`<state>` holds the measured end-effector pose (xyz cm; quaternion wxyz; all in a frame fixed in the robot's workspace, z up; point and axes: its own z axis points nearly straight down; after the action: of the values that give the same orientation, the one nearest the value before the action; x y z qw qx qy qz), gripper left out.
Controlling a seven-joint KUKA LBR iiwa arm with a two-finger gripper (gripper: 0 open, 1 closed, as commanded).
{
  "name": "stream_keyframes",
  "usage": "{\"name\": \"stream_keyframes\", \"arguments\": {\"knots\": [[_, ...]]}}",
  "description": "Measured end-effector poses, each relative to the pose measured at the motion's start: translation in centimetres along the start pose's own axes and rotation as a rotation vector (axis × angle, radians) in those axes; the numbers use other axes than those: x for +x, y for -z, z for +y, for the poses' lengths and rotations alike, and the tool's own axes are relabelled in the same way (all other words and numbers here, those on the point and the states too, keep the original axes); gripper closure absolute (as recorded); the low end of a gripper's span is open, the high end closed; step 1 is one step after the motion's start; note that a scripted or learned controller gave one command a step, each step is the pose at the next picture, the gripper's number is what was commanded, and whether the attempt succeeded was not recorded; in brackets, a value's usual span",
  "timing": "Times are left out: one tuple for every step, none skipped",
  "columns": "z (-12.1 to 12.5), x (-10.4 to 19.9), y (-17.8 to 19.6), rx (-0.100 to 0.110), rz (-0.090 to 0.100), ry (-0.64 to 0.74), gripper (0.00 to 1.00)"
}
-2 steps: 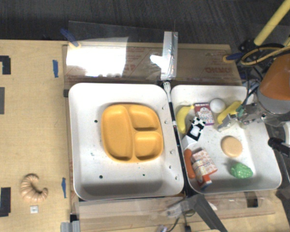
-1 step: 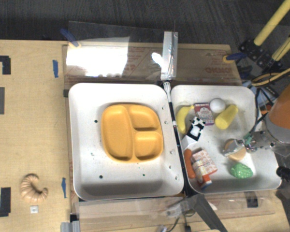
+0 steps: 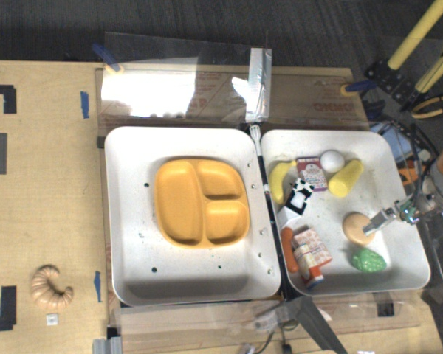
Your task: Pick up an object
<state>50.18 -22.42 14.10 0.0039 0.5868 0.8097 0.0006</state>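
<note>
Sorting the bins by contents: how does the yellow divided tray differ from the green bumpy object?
The yellow divided tray is far larger than the green bumpy object. The tray is smooth, flat and split into three compartments; the green object is a small rounded lump with a knobbly surface. The tray lies in the left bin, the green object in the right bin among other items. Both rest on white bin floors, untouched by the gripper.

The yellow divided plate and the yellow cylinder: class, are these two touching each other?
Apart. The camera view shows the yellow divided plate in the left bin and the yellow cylinder in the right bin, with both bin rims between them.
</note>
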Motion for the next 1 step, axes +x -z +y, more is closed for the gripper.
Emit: {"name": "stream_keyframes", "arguments": {"knots": [[-0.73,4.58,-5.39,0.002,0.002,-0.435,0.0]]}}
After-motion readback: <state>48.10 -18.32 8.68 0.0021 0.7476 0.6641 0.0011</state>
